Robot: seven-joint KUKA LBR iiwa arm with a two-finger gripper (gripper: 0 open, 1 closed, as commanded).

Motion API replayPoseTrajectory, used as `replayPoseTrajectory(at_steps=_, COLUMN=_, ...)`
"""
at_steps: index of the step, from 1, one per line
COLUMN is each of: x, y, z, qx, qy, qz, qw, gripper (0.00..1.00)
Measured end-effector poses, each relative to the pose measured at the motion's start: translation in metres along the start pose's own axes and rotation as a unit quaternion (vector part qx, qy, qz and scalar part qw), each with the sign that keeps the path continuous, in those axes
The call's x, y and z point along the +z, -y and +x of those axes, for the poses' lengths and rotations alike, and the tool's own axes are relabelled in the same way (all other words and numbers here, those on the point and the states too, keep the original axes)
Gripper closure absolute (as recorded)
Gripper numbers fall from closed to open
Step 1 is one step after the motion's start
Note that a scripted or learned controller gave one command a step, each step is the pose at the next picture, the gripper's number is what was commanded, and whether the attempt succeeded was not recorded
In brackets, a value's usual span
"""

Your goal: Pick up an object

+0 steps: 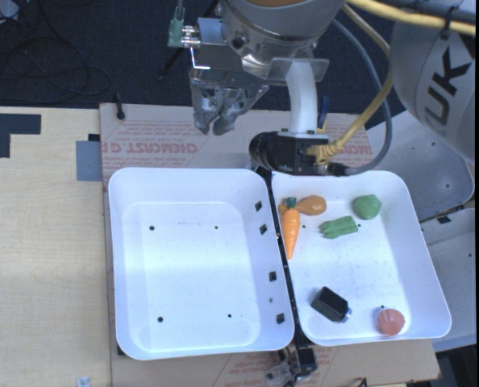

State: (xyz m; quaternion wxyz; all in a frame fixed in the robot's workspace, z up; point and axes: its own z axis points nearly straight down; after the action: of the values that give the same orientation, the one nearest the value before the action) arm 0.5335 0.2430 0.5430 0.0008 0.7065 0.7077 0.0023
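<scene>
The gripper [217, 119] hangs above the cardboard sheet [151, 145], behind the two bins. The left bin [135, 192] lies just in front of it, slightly to its left. The right bin [413, 240] sits in front and to its right. In that bin, nearest the gripper, the carrot [290, 228] lies along the dividing wall, touching a rounded piece [310, 205]. Farther right rest a long pod [339, 227] and a round lump [367, 206]. Farthest from the gripper, at the front, lie a block [331, 304] and a ball [390, 321].
</scene>
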Motion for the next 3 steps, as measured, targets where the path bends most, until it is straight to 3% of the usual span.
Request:
replayPoseTrajectory(at_steps=1, x=0.006, y=0.01, z=0.0, qx=0.0, qy=0.002, qz=0.005, qw=1.0, gripper=1.0)
replayPoseTrajectory(at_steps=2, x=0.097, y=0.061, z=0.0, qx=-0.001, qy=0.004, qz=0.009, qw=1.0, gripper=1.0)
replayPoseTrajectory(at_steps=3, x=0.092, y=0.058, z=0.0, qx=0.0, qy=0.002, qz=0.004, qw=1.0, gripper=0.0)
